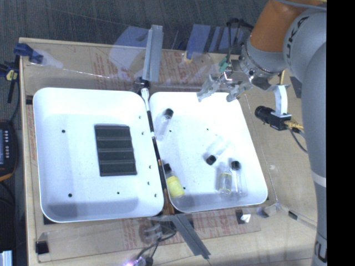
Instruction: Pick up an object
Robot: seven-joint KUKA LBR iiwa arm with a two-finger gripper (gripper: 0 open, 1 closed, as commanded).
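My gripper (pixel 217 92) hangs over the far edge of the right bin (pixel 250 143), its two fingers spread apart with nothing between them. Below it the bin holds several small clear bottles with black caps: one (pixel 164 121) near the left wall, one (pixel 216 151) in the middle, and a pair (pixel 230 179) towards the near right corner. A yellow object (pixel 175 186) lies at the bin's near left corner.
The left bin (pixel 55 148) holds a flat dark ridged block (pixel 115 149). A grey metal bar (pixel 152 51) stands behind the seam between the bins. Blue-grey pieces (pixel 202 40) lie on the bench behind the right bin. A black fitting (pixel 272 117) sticks out beside the arm.
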